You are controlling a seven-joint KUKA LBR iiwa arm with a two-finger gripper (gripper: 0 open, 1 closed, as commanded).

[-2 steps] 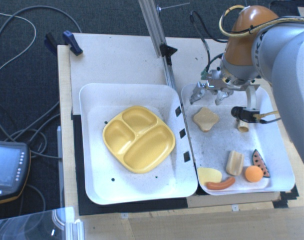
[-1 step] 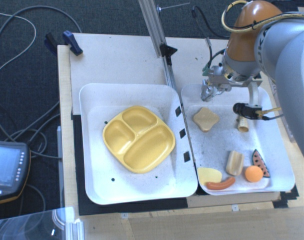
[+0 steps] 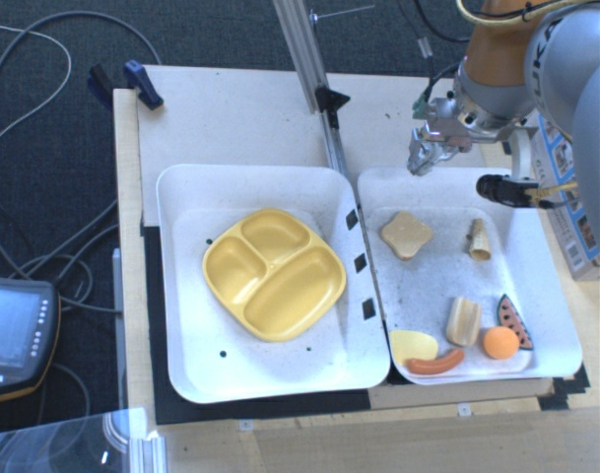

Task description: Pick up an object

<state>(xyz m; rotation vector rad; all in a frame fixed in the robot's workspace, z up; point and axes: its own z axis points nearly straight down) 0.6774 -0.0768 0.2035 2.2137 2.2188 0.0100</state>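
Note:
My gripper [image 3: 421,162] hangs above the far edge of the right bin [image 3: 548,264], fingers pointing down with nothing between them. In that bin lie a tan bread slice [image 3: 406,235], a small beige cone-shaped piece [image 3: 478,240], a tan block [image 3: 463,320], an orange ball [image 3: 500,343], a watermelon slice [image 3: 511,320], a yellow flat piece [image 3: 414,345] and a red sausage [image 3: 435,364]. The bread slice sits just below and a little left of the gripper.
A yellow divided plate [image 3: 274,274] fills the middle of the left bin [image 3: 181,215]. A metal pole [image 3: 304,47] rises slantwise between the bins at the back. Cables and a tablet [image 3: 14,333] lie on the floor at left.

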